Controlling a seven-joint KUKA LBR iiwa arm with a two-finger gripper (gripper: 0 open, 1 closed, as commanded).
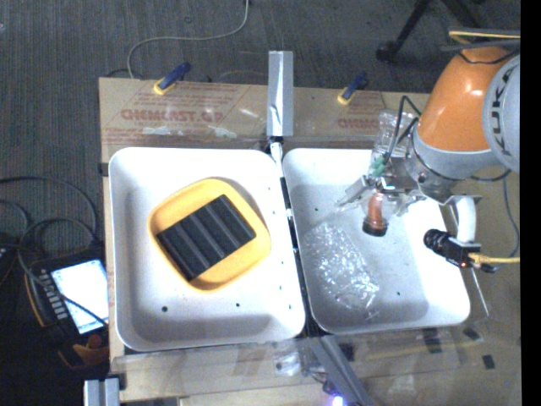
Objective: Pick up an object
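My gripper (376, 203) hangs over the back half of the right bin (439, 307), under the arm's orange band. A small copper-brown object (374, 219) shows directly below the gripper, standing upright; whether it is held or resting on the bin floor I cannot tell. A crumpled clear plastic piece (342, 265) lies on the right bin's floor, in front of and to the left of the gripper. In the left bin (127, 311) lies a yellow object with a black ribbed top (210, 233), far from the gripper.
A black and white fitting (448, 237) with a yellow cable sits at the right bin's right rim. A metal post (280, 91) stands behind the wall between the bins. Two blue-and-yellow clamps (172, 77) hold the cardboard backing.
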